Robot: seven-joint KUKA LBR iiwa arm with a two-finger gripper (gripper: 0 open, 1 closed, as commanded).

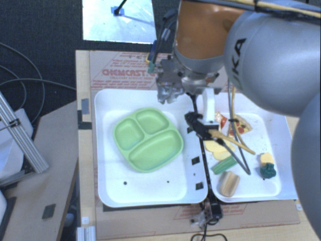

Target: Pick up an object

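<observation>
A light green divided plate (148, 138) lies in the left bin (113, 185), a little left of its middle. My gripper (168, 93) hangs over the back edge of that bin, just beyond the plate's far rim and apart from it. I see nothing held under it. In the right bin (281, 185) lie a toy pizza slice (241, 126), a yellow piece (215, 147), a green stick (223, 164), a tan cylinder (229, 183) and a small yellow-and-green thing (267, 166).
The grey arm with its orange band (210, 24) covers the back right of the bench and part of the right bin. Cardboard (120, 69) lies under the bins. A shiny sheet (118, 14) sits behind them.
</observation>
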